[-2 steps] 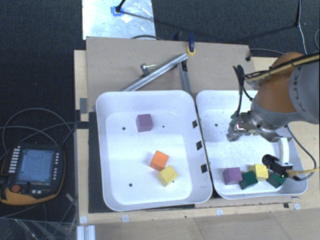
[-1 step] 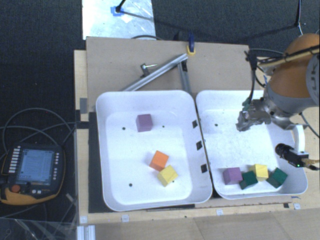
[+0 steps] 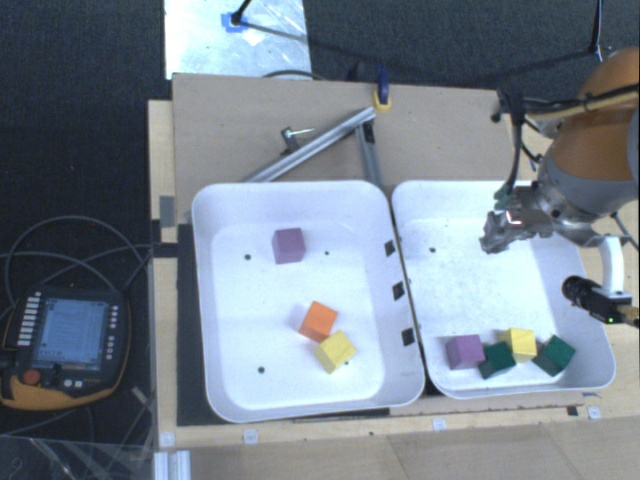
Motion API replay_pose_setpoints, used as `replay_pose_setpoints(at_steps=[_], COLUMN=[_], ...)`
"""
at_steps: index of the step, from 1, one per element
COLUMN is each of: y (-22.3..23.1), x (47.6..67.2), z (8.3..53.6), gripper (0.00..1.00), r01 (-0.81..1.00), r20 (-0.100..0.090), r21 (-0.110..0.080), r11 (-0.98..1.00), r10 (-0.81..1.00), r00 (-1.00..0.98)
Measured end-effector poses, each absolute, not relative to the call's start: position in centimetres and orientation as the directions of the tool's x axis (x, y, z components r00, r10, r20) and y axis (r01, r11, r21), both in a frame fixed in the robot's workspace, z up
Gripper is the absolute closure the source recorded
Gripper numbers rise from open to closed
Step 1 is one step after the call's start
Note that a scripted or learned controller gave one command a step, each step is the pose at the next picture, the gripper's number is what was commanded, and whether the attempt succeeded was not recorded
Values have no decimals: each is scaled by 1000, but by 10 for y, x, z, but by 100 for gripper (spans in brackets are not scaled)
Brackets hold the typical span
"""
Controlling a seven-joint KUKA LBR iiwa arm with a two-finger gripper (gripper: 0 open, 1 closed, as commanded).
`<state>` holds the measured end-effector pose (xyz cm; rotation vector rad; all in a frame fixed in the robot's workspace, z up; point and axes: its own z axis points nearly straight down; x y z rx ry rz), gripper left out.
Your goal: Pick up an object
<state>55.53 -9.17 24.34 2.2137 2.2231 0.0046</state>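
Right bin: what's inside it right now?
In the right bin, along the near wall: a purple block, two green blocks, a yellow block. The gripper and arm cover part of the floor.

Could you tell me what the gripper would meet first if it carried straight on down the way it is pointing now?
Most likely the bare floor of the right bin: the gripper hangs over its upper part, well clear of the blocks along the near wall. Depth is hard to judge.
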Motion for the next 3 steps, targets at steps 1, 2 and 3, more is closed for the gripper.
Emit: replay_pose_setpoints(at_steps=[1, 2, 3], y=[-49, 0, 50], x=[587, 615, 648], z=[251, 235, 242], gripper=[100, 100, 100], r01=[1000, 1000, 1000], r20=[1, 1, 1], r21=[6, 3, 6], r11=[10, 11, 10], r10=[1000, 1000, 1000], r00=[-10, -11, -10])
